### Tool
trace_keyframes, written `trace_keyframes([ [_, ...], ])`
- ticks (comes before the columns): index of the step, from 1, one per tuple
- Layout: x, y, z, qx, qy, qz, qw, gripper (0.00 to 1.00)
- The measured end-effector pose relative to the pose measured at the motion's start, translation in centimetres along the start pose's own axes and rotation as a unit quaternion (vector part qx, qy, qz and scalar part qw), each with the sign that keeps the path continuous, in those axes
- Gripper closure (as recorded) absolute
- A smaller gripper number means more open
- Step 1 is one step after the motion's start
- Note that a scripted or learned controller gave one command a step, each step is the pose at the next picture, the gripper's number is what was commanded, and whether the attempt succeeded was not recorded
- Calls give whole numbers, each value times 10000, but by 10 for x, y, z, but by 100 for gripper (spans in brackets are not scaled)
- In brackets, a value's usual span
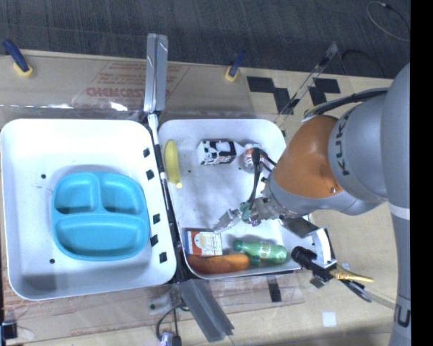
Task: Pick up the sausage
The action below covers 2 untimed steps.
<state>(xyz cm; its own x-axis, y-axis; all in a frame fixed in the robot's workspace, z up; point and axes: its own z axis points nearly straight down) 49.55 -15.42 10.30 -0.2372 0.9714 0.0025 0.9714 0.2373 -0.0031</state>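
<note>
This is a robotics lab or test cell, not a home or kitchen. A large grey industrial arm with an orange band (314, 168) reaches in from the right over a bench covered with flat brown cardboard sheeting (72, 74), printed with faded red lettering near its far edge. Blue clamps (17, 58) pin that sheeting at the far left corner and along the far edge. Two shallow white plastic bins (14, 193) sit side by side, parted by a grey metal bracket (156, 71). Black square marker patterns (274, 89) are stuck near the far right corner. Dark grey carpet (202, 9) lies beyond the bench, with loose cables.
</note>
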Motion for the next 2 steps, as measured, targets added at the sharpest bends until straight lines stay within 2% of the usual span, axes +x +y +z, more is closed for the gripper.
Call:
trace_keyframes([
  [1, 10, -10, 6, -90, -66, -1718, 9851, 0],
  [2, 26, 80, 11, -12, -16, -1885, 9821, 0],
])
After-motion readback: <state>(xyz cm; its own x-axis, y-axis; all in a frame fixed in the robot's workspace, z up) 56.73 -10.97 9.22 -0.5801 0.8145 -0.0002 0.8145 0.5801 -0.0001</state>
